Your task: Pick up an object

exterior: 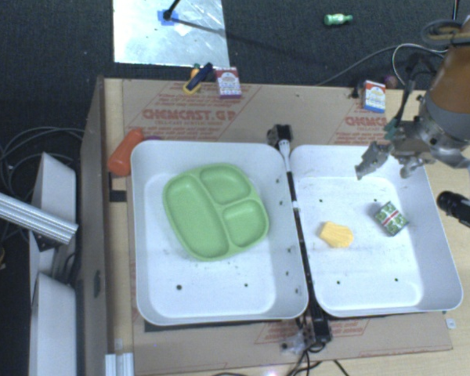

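Camera view, from above at a slant.

Left bin (153, 284): white, shallow; holding a green divided plate (215, 211) with three compartments, lying flat near the bin's centre, tilted slightly askew to the bin walls.

Right bin (376, 288): white, shallow, edge to edge with the left bin along a dark centre seam. Holding a yellow block-like object (337, 235) left of centre, and a small green-and-white patterned packet (391, 218) toward the right wall, just apart from the yellow piece.

Gripper (387, 163): over the right bin's far right corner, above the bin floor, well clear of both objects. Jaws spread apart, nothing between them. Grey wrist and orange band behind, entering from the right.

Bench surround: brown printed cardboard (188, 112) under both bins. Orange object (125, 151) at the left bin's far left corner. Two small red-and-white cartons, one (229, 82) at the far edge above the left bin, another (374, 97) above the right bin. Small green bottle (338, 19) on the dark floor beyond.
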Controlling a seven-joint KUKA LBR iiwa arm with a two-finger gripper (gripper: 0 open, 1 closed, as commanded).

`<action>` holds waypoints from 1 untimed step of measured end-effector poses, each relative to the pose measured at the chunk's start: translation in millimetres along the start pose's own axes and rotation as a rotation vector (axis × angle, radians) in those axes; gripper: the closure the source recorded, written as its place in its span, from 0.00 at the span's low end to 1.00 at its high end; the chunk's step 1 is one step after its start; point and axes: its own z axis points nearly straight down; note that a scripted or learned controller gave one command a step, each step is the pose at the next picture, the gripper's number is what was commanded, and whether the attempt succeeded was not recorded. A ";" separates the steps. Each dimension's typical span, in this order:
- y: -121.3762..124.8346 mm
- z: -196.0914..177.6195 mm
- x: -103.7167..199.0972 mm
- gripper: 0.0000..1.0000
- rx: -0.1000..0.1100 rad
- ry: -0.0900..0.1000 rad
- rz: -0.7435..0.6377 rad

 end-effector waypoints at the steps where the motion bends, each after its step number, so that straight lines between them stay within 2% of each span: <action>1: -9.6 145.0 -52.5 0.00 0.004 0.000 0.003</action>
